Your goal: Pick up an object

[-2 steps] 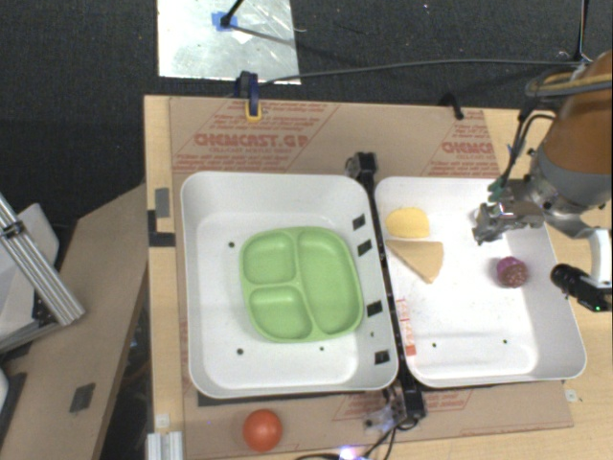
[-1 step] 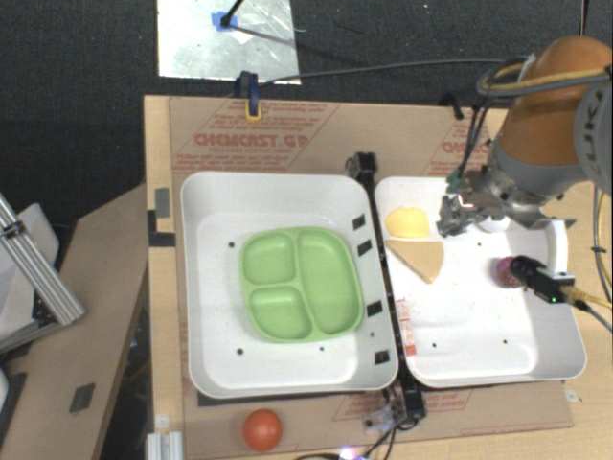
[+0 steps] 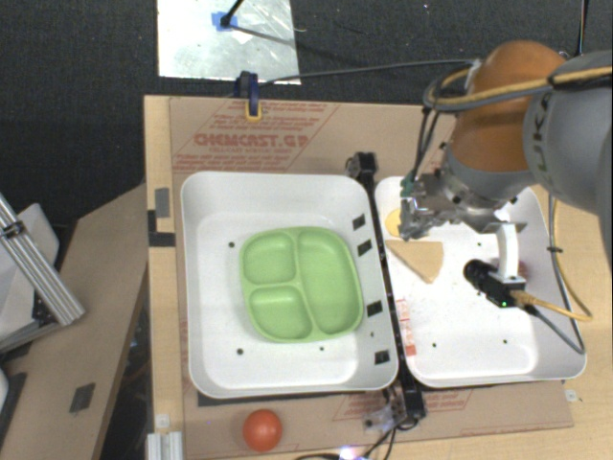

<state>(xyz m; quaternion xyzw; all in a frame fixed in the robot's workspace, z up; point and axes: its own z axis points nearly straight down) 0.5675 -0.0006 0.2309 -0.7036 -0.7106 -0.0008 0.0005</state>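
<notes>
In the right bin (image 3: 479, 353) a tan wedge-shaped piece (image 3: 422, 259) lies flat near the left wall. A small yellow object (image 3: 392, 222) lies just above it, partly hidden by the gripper. My gripper (image 3: 413, 223) hangs over the bin's upper left corner, right beside the yellow object and just above the wedge's wide end. The grey arm with its orange band (image 3: 503, 84) covers the upper part of this bin. A green divided plate (image 3: 300, 284) sits in the middle of the left bin (image 3: 220, 218).
A black part on a white bracket (image 3: 498, 274) with a trailing cable hangs from the arm over the right bin's middle. An orange ball (image 3: 261, 429) rests on the bench in front of the left bin. A divider with black clips (image 3: 375, 276) separates the bins.
</notes>
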